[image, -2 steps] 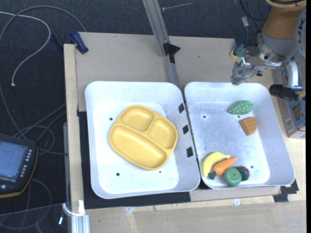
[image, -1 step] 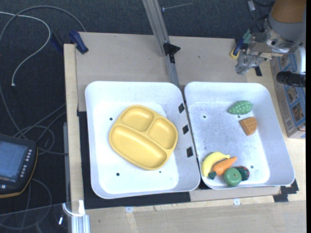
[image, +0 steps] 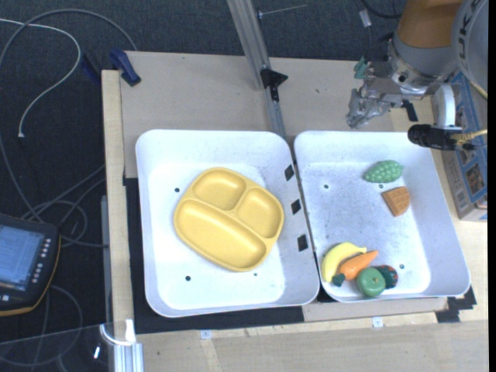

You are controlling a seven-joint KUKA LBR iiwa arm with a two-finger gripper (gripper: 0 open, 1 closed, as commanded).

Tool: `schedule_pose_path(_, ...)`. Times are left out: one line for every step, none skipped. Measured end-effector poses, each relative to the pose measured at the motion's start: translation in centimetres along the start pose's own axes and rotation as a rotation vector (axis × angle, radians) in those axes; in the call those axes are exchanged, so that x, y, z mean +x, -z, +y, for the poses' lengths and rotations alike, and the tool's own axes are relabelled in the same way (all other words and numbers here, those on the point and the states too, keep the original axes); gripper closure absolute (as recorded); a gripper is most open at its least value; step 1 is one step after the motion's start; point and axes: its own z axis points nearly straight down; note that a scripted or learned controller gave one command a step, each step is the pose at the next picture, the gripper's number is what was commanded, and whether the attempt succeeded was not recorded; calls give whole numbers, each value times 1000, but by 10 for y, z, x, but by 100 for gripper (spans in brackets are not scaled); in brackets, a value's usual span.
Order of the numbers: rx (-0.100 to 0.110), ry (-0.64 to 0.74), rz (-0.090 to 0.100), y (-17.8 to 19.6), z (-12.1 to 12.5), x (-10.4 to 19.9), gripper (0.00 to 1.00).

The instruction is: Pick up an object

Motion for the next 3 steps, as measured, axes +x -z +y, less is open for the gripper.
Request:
schedule_pose_path(-3, 0, -1, 1, 5, 49, 100)
schedule_pose_path(-4, 0, -1, 0, 8, 97, 100)
schedule_pose_path(2, 0, -1, -18, 6, 152, 100)
